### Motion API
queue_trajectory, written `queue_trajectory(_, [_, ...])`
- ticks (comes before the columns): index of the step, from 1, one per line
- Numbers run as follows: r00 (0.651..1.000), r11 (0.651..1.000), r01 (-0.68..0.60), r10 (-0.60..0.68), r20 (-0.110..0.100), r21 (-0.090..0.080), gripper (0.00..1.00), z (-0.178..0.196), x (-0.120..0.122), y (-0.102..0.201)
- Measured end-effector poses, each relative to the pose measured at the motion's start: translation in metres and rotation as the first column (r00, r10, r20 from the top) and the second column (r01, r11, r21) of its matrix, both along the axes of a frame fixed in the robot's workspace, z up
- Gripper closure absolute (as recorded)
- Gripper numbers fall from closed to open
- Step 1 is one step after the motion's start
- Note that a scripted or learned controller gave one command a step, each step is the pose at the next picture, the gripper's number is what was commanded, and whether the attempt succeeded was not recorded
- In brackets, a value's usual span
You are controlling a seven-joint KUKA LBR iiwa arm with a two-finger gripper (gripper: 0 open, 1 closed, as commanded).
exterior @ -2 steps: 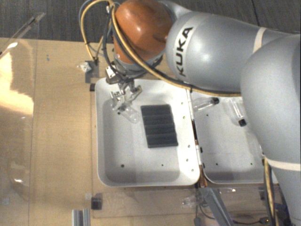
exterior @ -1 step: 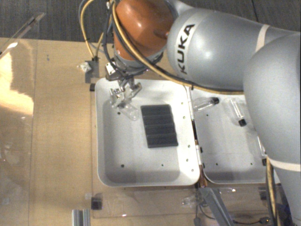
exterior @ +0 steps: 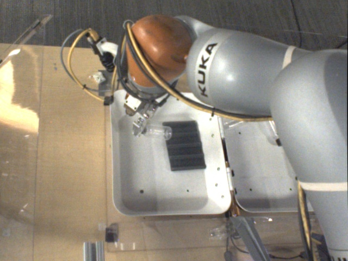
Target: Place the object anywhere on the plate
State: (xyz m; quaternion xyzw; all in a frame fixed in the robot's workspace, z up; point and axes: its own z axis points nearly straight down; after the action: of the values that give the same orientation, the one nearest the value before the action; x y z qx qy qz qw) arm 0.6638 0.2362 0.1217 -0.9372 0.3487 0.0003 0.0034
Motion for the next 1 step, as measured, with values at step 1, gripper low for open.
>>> queue_trajectory(1, [1.000,1.000,0.003,-0.003,0.004,0.008,1.00,0.0130,0.0012,0.0019])
